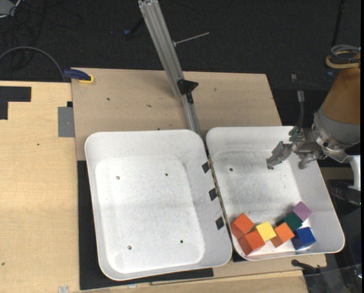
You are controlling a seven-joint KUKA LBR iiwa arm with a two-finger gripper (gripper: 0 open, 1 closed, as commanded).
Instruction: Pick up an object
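Orange band over grey wrist [336,133]; grey metal hand [287,153]; white fitting alongside.

gripper [290,154] over right bin [255,145]; blocks [272,231] clustered, apparently untouched.

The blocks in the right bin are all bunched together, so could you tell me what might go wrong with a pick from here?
The blocks sit touching in the right bin's near corner, so fingers may not fit between them and could shove neighbours instead. The blue block lies against the rim, which may block the gripper. The gripper hovers well behind the cluster.
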